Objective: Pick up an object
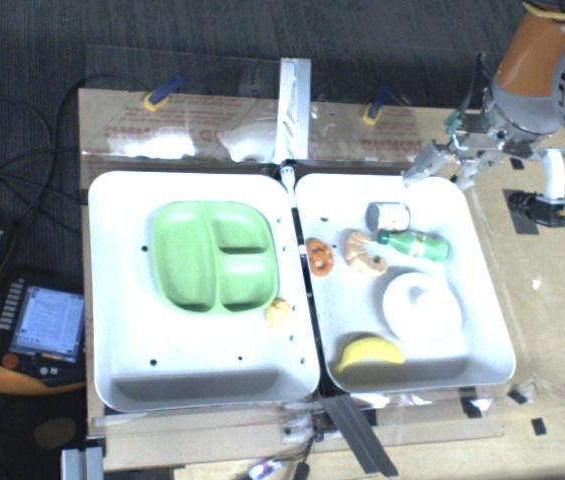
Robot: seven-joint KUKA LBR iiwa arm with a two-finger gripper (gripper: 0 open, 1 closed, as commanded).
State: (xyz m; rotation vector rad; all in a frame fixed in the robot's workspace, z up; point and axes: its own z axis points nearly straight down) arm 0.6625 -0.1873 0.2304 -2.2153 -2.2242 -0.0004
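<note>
The right bin [482,298] holds several objects: a small grey-and-white can [387,215], a green bottle [414,245] lying on its side, a tan lump [364,251], an orange ring-shaped piece [319,257], a white round bowl [420,306] and a yellow object [369,353] at the front. My gripper [444,165] hangs above the bin's far right corner, beyond the can and apart from every object. It is open with nothing between its fingers.
The left bin [122,348] carries a green divided plate [214,255] and a small yellow piece [278,313] near the divider. A clear plastic sheet [202,128] lies behind the bins. Cables and a handheld pendant [37,323] sit off the bench's left side.
</note>
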